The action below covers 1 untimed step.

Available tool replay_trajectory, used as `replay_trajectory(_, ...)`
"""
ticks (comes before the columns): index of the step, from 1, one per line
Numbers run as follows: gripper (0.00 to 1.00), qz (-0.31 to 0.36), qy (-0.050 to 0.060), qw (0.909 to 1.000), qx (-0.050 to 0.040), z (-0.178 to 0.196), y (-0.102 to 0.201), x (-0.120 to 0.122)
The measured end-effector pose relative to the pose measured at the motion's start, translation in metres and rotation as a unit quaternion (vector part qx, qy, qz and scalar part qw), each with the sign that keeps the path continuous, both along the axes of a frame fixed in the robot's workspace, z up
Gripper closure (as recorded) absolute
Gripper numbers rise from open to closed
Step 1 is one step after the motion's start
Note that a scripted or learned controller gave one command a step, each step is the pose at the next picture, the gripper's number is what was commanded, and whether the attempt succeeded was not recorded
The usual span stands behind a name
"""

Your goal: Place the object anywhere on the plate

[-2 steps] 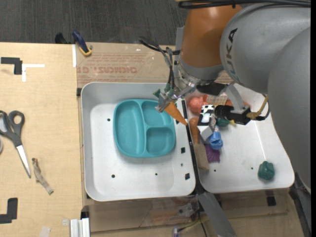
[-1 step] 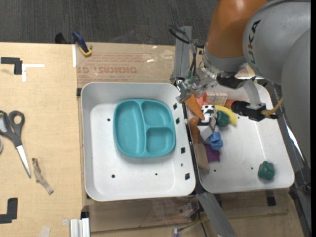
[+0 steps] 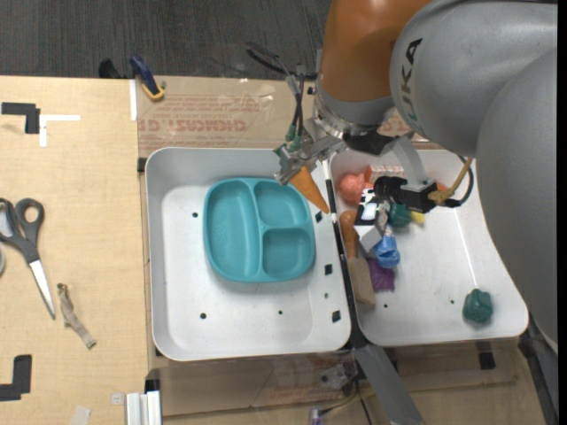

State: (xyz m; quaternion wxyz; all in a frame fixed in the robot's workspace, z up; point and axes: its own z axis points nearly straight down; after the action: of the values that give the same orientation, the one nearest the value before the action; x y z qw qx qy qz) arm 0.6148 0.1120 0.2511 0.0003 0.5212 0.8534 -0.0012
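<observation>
1. Orange and cone-shaped, a carrot-like toy (image 3: 310, 187) sits between the fingers of the gripper (image 3: 299, 159), which we see closed on its upper end; its tip points down-right, over the top right corner of the teal plate (image 3: 259, 230).
2. We see the grey arm (image 3: 478, 69) reach in from the right, its orange band (image 3: 368, 34) directly above the wrist, with the gripper hanging over the far edge of the left bin (image 3: 177, 317).
3. We find the three-compartment teal plate lying in the left bin.
4. We see the right bin (image 3: 434, 299) holding a pink object (image 3: 354, 185), a blue object (image 3: 387, 253), a purple one (image 3: 382, 277) and a green lump (image 3: 477, 306) near its front right corner.
5. We note scissors (image 3: 27, 246) on the wooden bench at left.
</observation>
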Motion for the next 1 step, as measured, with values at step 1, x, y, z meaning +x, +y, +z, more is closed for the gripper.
replay_trajectory(1,0.00,0.000,0.000,1.0000,-0.0002,0.0000,-0.0003,0.0000)
